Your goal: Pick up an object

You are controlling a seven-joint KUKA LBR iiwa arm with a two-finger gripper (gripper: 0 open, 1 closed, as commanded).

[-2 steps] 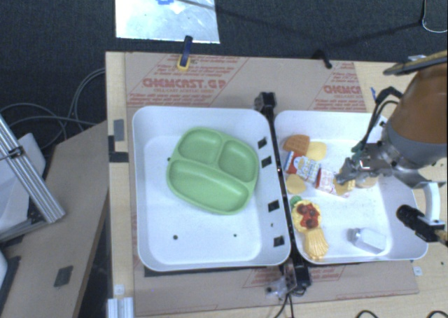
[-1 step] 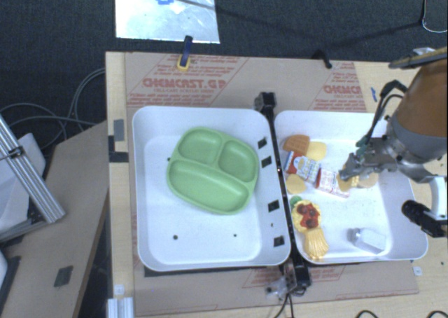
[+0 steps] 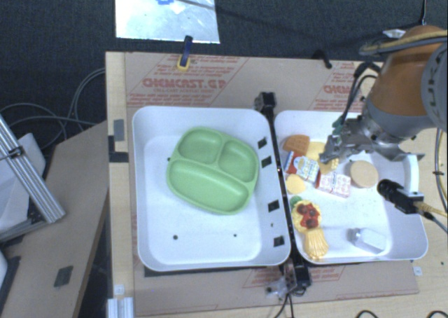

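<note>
I see the gripper [image 3: 333, 150] low in the right bin [image 3: 402, 243] among small food items [image 3: 308, 169], finger state indeterminate, the green divided plate [image 3: 213, 169] lying in the left bin [image 3: 150, 190].

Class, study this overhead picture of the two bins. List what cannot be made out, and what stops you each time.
- Gripper fingers: too small and blurred in the camera view; open or shut, unclear.
- Arm: cut off by the right edge.
- Toy food items in the right bin: piled together and small, individual kinds uncertain.
- Grey object: too blurred to identify.
</note>
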